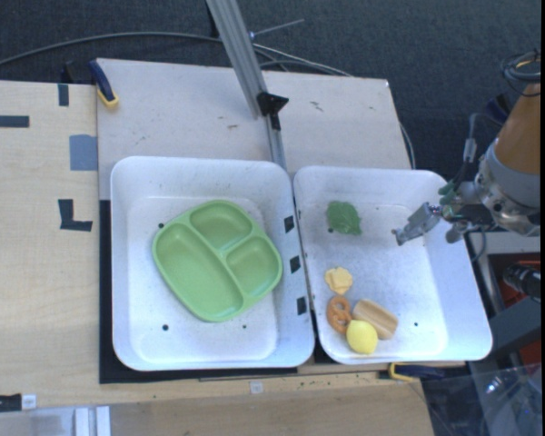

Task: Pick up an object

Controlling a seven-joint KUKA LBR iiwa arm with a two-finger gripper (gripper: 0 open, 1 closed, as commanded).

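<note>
The right bin serves as the landmark. At its near edge lies a yellow lemon-like piece, touching a tan block just beyond it and an orange pretzel-shaped piece on its left. A little farther in, a small yellow piece sits just beyond the pretzel shape. Farther still, near the bin's far left part, a green leafy piece rests alone on the white floor. Over the bin's right far part hangs the gripper, apart from every piece, with nothing between its fingers; whether they are spread or closed cannot be told. Left of this bin, touching it, the left bin holds a green divided plate. Beyond both bins a grey metal pole rises from the bench.
</note>
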